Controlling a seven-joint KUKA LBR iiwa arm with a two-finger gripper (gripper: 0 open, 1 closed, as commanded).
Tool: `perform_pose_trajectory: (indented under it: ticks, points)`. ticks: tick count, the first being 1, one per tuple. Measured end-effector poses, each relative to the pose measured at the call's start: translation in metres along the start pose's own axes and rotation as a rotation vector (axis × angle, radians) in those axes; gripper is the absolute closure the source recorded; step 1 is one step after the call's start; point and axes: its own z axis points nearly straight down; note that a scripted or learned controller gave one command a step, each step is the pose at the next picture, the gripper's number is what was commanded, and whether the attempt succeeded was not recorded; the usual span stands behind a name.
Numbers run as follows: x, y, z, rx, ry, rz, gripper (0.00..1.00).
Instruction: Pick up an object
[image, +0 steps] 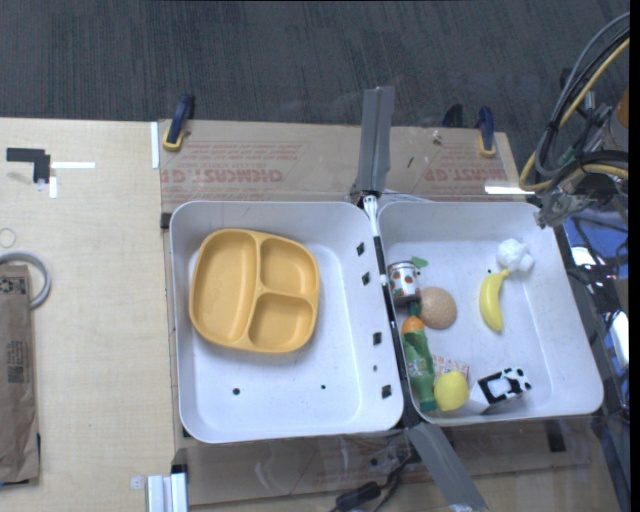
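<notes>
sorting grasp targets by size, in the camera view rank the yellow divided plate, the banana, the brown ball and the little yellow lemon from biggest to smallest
1. Yellow divided plastic plate
2. Yellow banana
3. Brown round ball and small yellow lemon: too alike in size to rank.

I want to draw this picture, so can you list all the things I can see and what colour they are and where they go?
bins: 2, white, side by side on the bench
divided plate: 1, yellow-orange, three sections, in the left bin
banana: 1, yellow, right bin, toward the right
white lump: 1, white, just above the banana
small can: 1, silver and brown, right bin by the divider
round ball: 1, tan, beside the can
green packet: 1, green with an orange top, along the divider
lemon: 1, yellow, front of right bin
black and white toy: 1, right of the lemon
clamps: 2, blue and yellow, behind the bins
brown bag: 1, far left
robot arm: 1, grey with cables, right edge; hand too unclear to describe
</notes>
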Motion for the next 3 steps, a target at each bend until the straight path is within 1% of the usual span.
perform_pose_trajectory:
  ticks: [1, 2, 3]
  points:
    - [0.000, 0.000, 0.000, 0.000, 0.000, 0.000, 0.00]
    - [-0.005, -0.027, 0.153, -0.002, 0.012, -0.214, 0.00]
    - [-0.007, -0.027, 0.143, -0.005, 0.008, -0.211, 1.00]
